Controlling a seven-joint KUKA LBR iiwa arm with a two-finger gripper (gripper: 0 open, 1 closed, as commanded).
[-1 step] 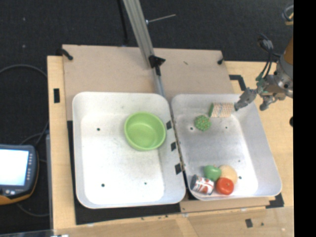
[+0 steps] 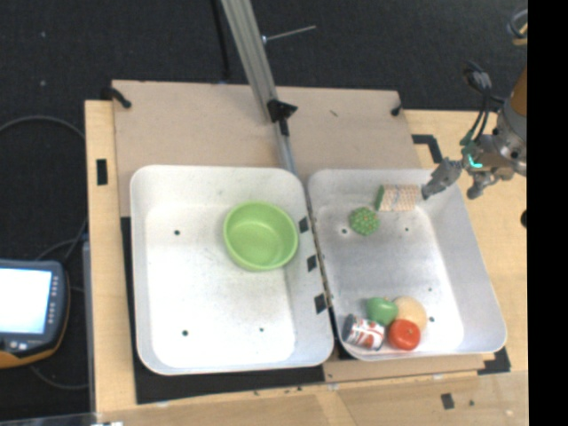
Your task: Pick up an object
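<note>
- Camera view: the claw hung over the top right rim of the right bin, its two fingers apart with nothing between them.
- Nearest the claw, just to its left inside the bin, lay a pale mesh sponge with a green edge. It looked light and soft, so it should squash under the fingers; a grip across its short sides would probably hold best.
- A little further left and below the claw sat a green knobbly ball, touching or almost touching the sponge; which, I could not tell. It seemed light and slightly yielding, with a bumpy skin that should resist slipping. A pinch across its middle looked workable.
- Well below the claw, in the bin's near corner, four things were crowded together: a green pepper, a beige round, a red tomato and a small can. The toy foods looked smooth, rounded and likely to roll out of a pinch. The can looked stiff, and lay on its side.
- The can carried red and white markings, too small to read. No other writing could be made out.
- Far left of the claw, in the left bin, stood a green bowl, light and rigid; its rim seemed the only hold.
</note>
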